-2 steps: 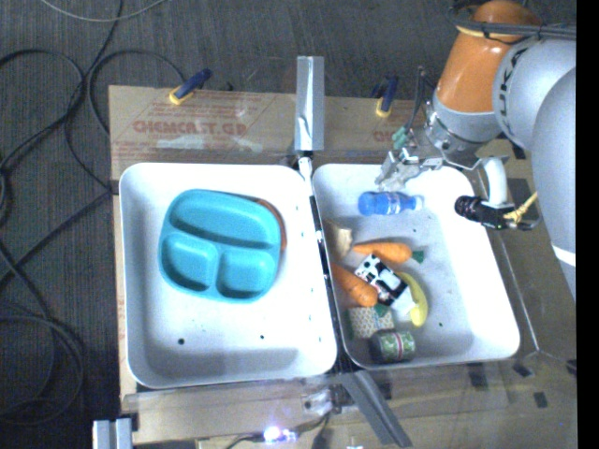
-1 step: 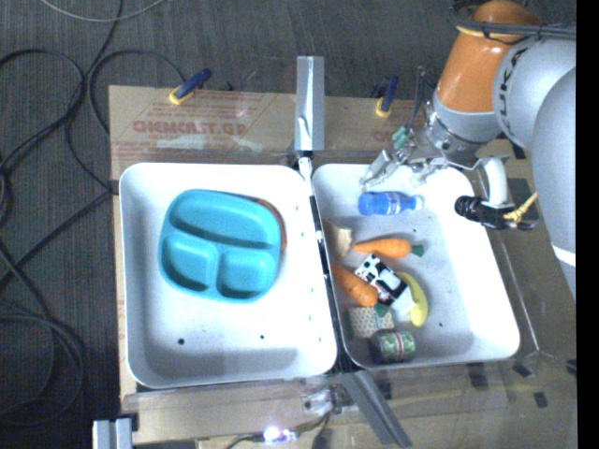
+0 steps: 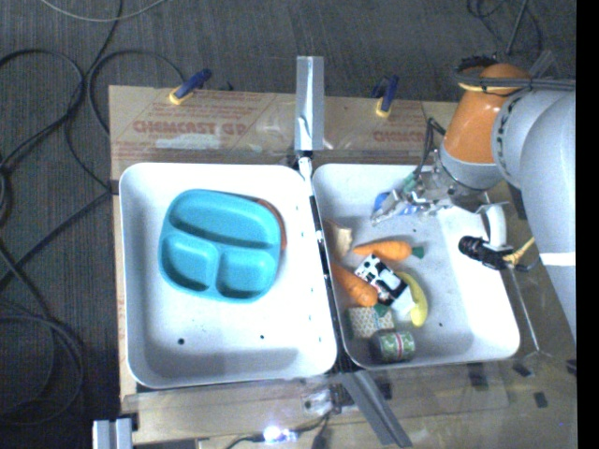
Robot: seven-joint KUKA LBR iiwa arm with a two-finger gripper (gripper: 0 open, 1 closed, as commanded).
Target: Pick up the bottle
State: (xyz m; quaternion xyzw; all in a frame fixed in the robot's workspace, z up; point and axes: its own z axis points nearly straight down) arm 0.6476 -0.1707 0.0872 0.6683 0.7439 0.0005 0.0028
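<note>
The gripper (image 3: 398, 204) hangs over the right bin (image 3: 468, 344) and I cannot tell how its jaws stand, nor which toy is the bottle, so it might grab a carrot (image 3: 384, 249) instead.

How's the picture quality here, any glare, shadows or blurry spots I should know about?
Camera view: soft and grainy overall; the right bin is brightly lit and nearly washed out. The tray casts a dim shadow in the left bin. The gripper is smeared, so its shape is unclear. A small bright glint sits at the bench's lower edge. The pile by the carrots is too blurry to pick out a bottle.
</note>
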